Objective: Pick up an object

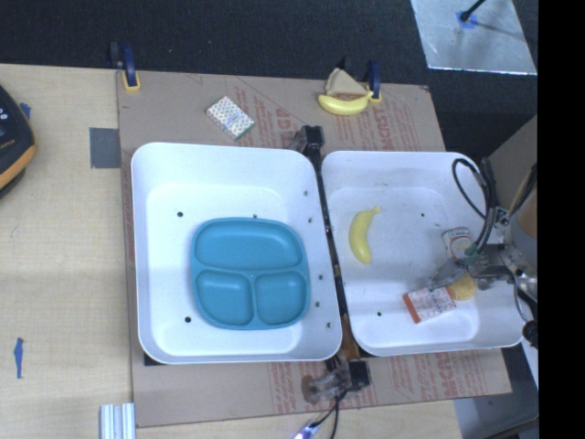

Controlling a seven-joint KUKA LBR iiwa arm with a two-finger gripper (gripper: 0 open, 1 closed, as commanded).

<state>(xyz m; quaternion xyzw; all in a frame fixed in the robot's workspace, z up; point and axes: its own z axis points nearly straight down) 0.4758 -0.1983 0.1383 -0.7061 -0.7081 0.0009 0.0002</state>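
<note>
The arm is reaching in low from the right edge, and most of its body is cut off there; the gripper is hanging over the right part of the right bin, with black cables looping above it. Whether it is clenched or released cannot be told, as the metal parts are blurring into the objects under them. Just beneath it a small yellowish block is lying, and touching that, toward the bin's front, a flat packet with white and orange-red printing is resting at a tilt. Further left in the same bin a smooth, curved yellow banana is lying on the white floor, well apart from the gripper. The left bin, glossy white with rounded corners, is holding a blue plastic tray divided into three compartments. Beyond the bins, on the brown cardboard sheet, a small patterned square pad is lying, and a second yellow banana-shaped item is sitting beside a clamp, with something pale behind it that is hard to make out.
</note>
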